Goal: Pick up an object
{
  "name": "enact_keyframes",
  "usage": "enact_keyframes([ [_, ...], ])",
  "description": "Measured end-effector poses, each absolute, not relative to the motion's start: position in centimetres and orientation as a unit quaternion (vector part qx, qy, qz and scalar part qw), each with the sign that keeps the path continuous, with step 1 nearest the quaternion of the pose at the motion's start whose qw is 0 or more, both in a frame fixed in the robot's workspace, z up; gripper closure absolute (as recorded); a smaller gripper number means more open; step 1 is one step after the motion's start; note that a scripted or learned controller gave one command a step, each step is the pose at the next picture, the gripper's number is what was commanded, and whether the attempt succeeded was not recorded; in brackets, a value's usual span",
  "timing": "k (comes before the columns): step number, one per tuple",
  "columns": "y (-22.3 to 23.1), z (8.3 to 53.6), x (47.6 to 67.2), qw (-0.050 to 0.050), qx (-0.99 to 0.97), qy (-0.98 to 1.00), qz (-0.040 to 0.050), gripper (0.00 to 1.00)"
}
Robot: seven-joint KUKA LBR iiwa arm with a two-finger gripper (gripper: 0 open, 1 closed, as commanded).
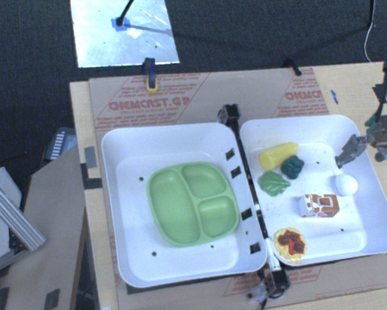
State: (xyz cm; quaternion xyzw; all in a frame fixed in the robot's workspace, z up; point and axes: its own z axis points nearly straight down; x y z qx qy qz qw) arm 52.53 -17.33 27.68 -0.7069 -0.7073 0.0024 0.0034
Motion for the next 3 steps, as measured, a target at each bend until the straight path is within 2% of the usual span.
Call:
enact_keyframes([
  [1, -17.3, 28.2, 52.7, -0.001, -0.706, -0.708, -0.0002, 0.00],
  [3, -19.3, 17.5, 53.1, 0.001, -0.707, -0.707, 0.0006, 0.00],
])
